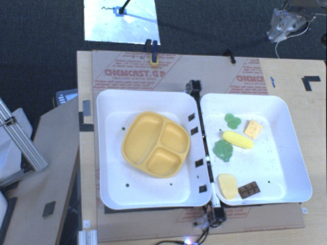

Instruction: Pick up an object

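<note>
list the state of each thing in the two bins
tray: upright, left bin
corn: lying flat, right bin
cheese: flat
chocolate: flat
small broccoli: loose
big broccoli: beside corn
yellow slab: next to chocolate

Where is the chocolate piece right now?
The chocolate piece lies in the right bin, near its front edge, just right of the pale yellow piece.
</note>
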### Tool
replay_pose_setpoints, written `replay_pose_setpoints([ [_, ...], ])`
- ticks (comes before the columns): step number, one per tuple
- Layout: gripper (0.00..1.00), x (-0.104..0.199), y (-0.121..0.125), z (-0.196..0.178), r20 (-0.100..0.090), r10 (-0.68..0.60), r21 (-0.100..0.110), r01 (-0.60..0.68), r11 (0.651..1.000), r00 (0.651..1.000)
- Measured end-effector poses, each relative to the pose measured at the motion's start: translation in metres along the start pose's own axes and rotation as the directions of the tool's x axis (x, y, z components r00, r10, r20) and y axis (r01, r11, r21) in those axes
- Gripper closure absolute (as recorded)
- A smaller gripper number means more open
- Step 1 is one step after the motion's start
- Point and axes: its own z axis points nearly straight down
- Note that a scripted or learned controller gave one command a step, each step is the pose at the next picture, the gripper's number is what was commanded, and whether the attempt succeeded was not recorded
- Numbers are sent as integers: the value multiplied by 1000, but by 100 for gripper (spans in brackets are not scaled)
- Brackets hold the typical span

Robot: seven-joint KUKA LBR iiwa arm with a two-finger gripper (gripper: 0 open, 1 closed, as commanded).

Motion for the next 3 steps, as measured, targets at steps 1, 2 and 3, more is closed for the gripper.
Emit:
replay_pose_setpoints([
  [1, 100, -3, 0, -43, -1, -4, -8, 4, 1000, 1000],
  [2, 100, -46, 0, 1, 0, -1, -1, 1, 1000, 1000],
  [3, 100, -52, 0, -47, 0, -4, -9, 4, 1000, 1000],
])
